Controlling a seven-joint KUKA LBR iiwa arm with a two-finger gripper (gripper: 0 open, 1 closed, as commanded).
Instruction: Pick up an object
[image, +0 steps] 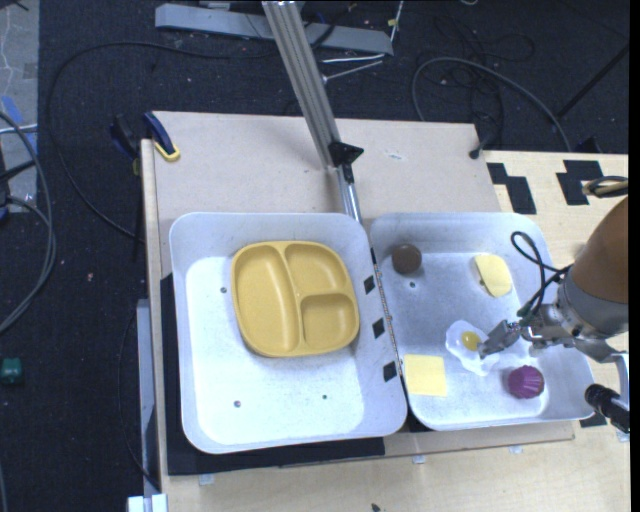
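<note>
- The white-and-yellow fried-egg toy (466, 342) lies in the right bin (440, 420), near its front edge; flat and probably slick, it could slip free.
- The gripper (492, 343) sits at its rim; I cannot tell its opening or hold.
- A round purple ball (525, 381) close by could get knocked.
- The yellow square (425, 375) lies flat toward the front-left corner.
</note>
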